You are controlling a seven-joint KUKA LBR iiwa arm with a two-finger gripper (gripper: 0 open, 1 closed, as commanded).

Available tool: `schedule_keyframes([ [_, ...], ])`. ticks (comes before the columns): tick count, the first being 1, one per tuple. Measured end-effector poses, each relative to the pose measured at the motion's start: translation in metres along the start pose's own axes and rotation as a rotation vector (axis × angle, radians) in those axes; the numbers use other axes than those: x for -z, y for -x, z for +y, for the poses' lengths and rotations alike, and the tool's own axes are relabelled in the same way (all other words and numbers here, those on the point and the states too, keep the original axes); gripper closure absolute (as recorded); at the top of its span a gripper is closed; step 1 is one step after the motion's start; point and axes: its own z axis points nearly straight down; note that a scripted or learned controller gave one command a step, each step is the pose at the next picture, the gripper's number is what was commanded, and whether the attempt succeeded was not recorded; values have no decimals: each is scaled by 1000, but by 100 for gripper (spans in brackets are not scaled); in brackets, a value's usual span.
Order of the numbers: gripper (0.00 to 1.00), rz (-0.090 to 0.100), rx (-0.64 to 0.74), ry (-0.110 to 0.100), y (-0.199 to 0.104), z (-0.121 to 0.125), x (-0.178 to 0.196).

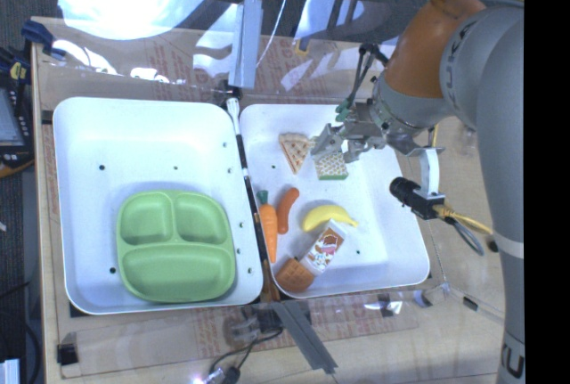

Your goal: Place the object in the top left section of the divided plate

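The end effector [343, 140] hovers just above the waffle [330, 167]; whether spread, I cannot tell. It may slip away.

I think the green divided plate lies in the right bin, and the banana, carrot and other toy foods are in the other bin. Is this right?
Not quite. The camera view shows the green plate in the left bin; the banana, carrot and other toy foods are in the right bin.
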Motion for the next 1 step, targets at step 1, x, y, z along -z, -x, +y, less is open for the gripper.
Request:
schedule_keyframes([
  [1, 100, -2, 235, 2, -86, -14, 61],
])
